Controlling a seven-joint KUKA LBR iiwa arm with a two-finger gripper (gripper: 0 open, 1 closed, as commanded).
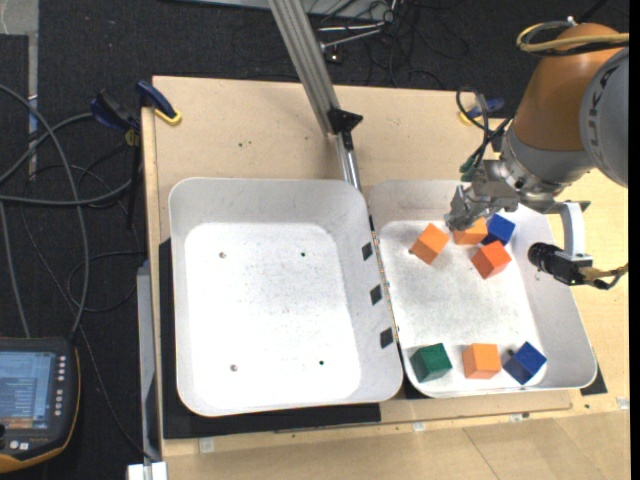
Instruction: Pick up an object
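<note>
Camera view, nearest edge first: along the front wall of the right bin (560, 318) sit a green cube (432, 361), an orange cube (481, 360) and a blue cube (524, 362), in a row with small gaps. The left bin (190, 268) lies beside it on the table (250, 118).

Farther back, in the right bin's far half, a cluster: a loose orange block (430, 243) tilted a little on the floor, a red-orange block (491, 259) to its right, a blue block (500, 230) just behind that, and another orange piece (470, 234) directly under the claw (466, 212). That last piece seems the likely target. Whether the claw is spread or closed, I cannot tell; its tips merge with the blocks beneath, and nothing is clearly between them.

Risk, as I judge it: the blocks are crowded, touching or nearly so, and a descent could land on an edge, shove a neighbour, or pinch two at once.

Cubes have no real long axis; the target's faces look turned diagonal to the bin walls.
</note>
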